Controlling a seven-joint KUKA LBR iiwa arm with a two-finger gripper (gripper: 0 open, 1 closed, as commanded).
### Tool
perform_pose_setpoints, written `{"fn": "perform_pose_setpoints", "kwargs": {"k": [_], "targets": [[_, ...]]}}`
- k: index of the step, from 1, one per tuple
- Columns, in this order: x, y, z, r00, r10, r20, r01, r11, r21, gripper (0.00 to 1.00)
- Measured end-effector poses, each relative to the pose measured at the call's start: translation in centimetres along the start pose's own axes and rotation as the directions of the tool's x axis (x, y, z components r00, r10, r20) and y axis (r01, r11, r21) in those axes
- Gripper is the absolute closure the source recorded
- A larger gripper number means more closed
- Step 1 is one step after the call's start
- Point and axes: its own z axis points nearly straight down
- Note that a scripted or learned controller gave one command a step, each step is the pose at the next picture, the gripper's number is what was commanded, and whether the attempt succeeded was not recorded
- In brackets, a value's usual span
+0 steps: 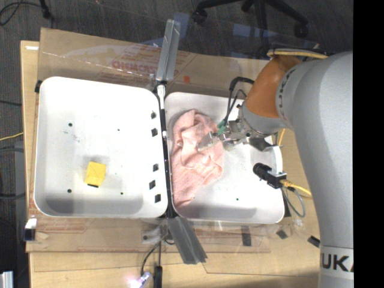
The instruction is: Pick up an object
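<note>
Pink terry cloth (193, 155), crumpled and folded on itself, lies in the right bin (258, 206), bunched against that bin's left wall beside the divider and stretching from near the far edge down toward the near left corner. Grey arm (318, 137) enters from the right, orange band (264, 95) above the wrist, and bends down over the right bin. Gripper (217, 137) sits low at the cloth's upper right part, its metal tips touching or pressing into the fabric; whether the tips are spread or closed cannot be told from this angle, and no fabric can be seen lifted between them. Black cable connector (267, 176) with a yellow lead hangs off the arm above the bin's right side. Left bin (54, 95) holds a small yellow block (95, 174), lying flat toward the near left part of the floor, well apart from the cloth. Both bins rest on a counter (84, 245) covered with brown cardboard.
</note>
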Motion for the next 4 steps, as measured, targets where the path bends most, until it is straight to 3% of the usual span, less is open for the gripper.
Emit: {"fn": "perform_pose_setpoints", "kwargs": {"k": [1, 2, 3, 4], "targets": [[3.0, 5.4, 0.0, 1.0, -0.026, 0.0, 0.026, 1.0, 0.001, 0.0], [5.5, 2.8, -15.0, 0.997, -0.081, 0.001, 0.081, 0.997, -0.002, 0.0], [6.7, 3.4, -0.1, 0.902, -0.431, -0.001, 0.431, 0.902, 0.002, 0.0], [6.8, 3.5, -1.2, 0.9, -0.435, -0.001, 0.435, 0.9, 0.003, 1.0]]}}
